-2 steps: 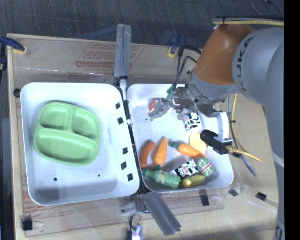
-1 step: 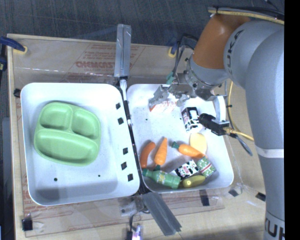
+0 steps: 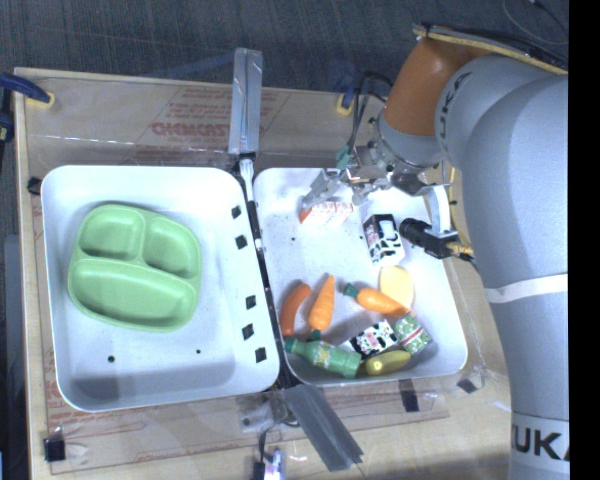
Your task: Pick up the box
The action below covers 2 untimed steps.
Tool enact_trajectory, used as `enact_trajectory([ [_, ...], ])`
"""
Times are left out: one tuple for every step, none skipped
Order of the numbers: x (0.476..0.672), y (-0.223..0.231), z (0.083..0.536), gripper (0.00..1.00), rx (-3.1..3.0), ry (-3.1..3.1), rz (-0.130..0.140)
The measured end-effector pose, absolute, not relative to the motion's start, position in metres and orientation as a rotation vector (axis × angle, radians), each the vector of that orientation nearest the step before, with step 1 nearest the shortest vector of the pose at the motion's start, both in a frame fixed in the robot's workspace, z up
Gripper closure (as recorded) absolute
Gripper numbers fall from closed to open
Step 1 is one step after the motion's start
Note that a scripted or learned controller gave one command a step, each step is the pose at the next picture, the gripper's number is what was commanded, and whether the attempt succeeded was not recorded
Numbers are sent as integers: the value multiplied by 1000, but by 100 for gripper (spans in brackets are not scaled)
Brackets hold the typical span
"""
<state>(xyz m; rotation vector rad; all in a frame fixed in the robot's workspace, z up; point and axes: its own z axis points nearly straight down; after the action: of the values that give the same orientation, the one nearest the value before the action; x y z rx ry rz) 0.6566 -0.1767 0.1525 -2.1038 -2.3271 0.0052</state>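
- The claw (image 3: 332,190) sits low at the right bin's (image 3: 450,313) twelve o'clock end; I cannot tell its state.
- It is over a red-and-white packet (image 3: 327,211).
- The box (image 3: 383,238), black-and-white, lies just toward four o'clock, untouched.
- Judgement: approach step; next calls for shifting onto the box.
- The bin also holds carrots (image 3: 321,302), and a cow-print box (image 3: 373,339) at six o'clock.
- The left bin (image 3: 70,368) holds a green tray (image 3: 135,265).

Single fixed camera above bench (image 3: 40,408), slanted downward, both bins framed, arm (image 3: 520,168) entering right
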Motion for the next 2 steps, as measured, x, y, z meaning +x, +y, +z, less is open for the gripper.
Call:
enact_trajectory([
  [665, -166, 121, 0, -2124, -2349, -16],
  [668, -160, 114, 0, -2123, -2370, -21],
])
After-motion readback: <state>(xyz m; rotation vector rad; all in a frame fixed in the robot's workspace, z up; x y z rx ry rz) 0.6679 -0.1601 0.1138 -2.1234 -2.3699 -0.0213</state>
